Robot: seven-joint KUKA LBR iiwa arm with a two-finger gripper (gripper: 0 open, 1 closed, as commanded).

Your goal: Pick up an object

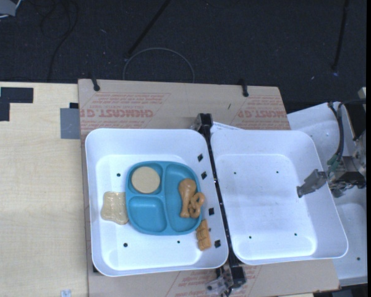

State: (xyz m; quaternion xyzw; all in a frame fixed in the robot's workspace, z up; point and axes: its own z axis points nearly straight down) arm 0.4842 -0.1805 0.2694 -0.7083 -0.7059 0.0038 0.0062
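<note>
Low in the frame, a tan piece point(203, 235) lies in the left bin point(105, 147) just off the blue tray's point(149, 214) lower right corner. A beige slab point(115, 207) touches its left edge. The tray holds a round cracker point(144, 179) and a pretzel-like piece point(191, 198). At mid right, the gripper point(313, 182) sits over the right bin's point(266, 147) edge; its state cannot be told.

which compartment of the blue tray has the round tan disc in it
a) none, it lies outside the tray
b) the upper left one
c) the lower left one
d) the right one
b: the round tan disc sits in the upper left compartment of the blue tray, in the left bin.
</note>
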